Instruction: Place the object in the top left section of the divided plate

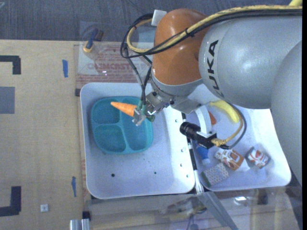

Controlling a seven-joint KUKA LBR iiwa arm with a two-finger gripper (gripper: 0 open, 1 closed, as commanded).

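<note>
While the divided plate [120,131] lies left of and below the pincer [142,113], the carrot [123,108] juts leftward over its upper sections, its thick end pinched between the closed fingers. It looks light, rigid and smooth, so that thick-end grip suits it.

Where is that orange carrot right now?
The orange toy carrot is over the upper part of the blue divided plate in the left white bin, its thick end at the gripper.
</note>
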